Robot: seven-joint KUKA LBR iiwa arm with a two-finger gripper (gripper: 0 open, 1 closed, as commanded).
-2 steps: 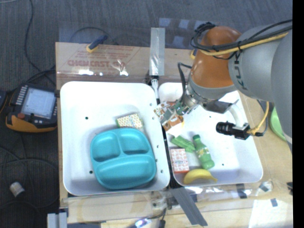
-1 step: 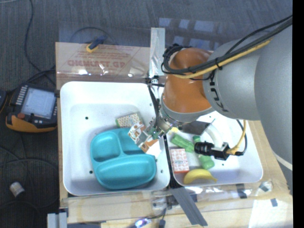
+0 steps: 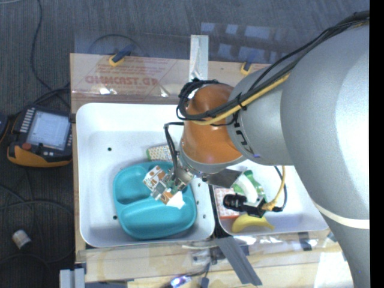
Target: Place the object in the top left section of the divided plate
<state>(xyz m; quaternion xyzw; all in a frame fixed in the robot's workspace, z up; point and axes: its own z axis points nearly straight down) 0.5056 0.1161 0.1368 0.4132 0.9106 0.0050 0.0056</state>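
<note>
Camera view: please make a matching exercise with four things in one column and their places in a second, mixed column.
Things:
1. teal divided plate
2. yellow banana-shaped toy
3. handheld controller
4. end effector

Places:
A. on the floor, left of the bench
B. above the plate
C. in the left bin
D. in the right bin, near its front edge

Pairs: 1-C, 2-D, 3-A, 4-B

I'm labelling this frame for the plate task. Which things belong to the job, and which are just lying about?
Job:
- teal plate in the left bin
- small carton above the plate, by the gripper

Lying about:
- banana in the right bin
- green packet
- patterned item behind the plate
- pendant on the floor
</note>
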